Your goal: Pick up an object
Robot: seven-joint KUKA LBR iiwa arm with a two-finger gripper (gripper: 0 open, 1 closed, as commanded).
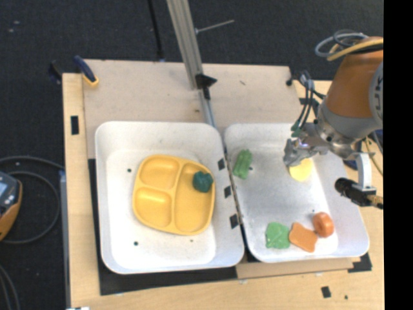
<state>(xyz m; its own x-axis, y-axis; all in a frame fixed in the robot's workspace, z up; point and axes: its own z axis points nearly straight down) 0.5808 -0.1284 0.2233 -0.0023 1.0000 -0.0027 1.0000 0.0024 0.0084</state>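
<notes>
Camera view: the gripper [298, 156] sits in the upper right part of the right bin [271, 192], directly over a pale yellow object [301, 171] that peeks out just below it. Whether it is open or closed cannot be told from this slant, and nothing is visibly held; the yellow piece appears to lie on the bin floor.

Other candidates lie well apart from it: a green piece [242, 163] at the bin's upper left near the dividing rim, and along the lower edge a second green lump [277, 236], touching or just beside an orange wedge [302, 237], with a rounder orange object [323, 225] next to that. In the left bin [116, 237] a yellow divided tray [161, 202] carries a dark green object [202, 182] on its upper right compartment.

Risks, as a judgement: the yellow object looks low and flat, so a closing grasp could skate over it or nudge it toward the bin's right wall. An off-centre descent might pinch only an edge and drop it on lifting.
</notes>
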